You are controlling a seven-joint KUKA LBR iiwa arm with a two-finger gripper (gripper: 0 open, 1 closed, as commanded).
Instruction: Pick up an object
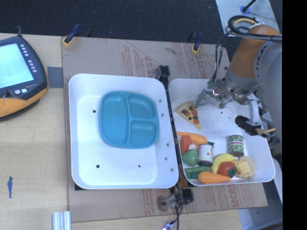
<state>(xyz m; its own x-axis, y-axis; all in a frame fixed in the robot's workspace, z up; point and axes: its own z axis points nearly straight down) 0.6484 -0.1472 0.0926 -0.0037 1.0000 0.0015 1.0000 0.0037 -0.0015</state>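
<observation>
My gripper [211,101] hovers over the far end of the right bin [218,123], its fingers spread and nothing between them. A pizza slice [188,114] lies just below and left of it. Toy foods crowd the bin's near end: an orange carrot [194,139], a green can [235,144], a small white and red can [206,152], a green fruit [190,158], a yellow banana [220,160], a red tomato [226,169], a corn piece [245,166] and a second carrot [213,178].
The left bin [84,128] holds a blue divided plate [129,119]. An orange-edged pendant with a screen [17,78] lies on the bench at far left. Clamps [71,35] grip the cardboard's far edge.
</observation>
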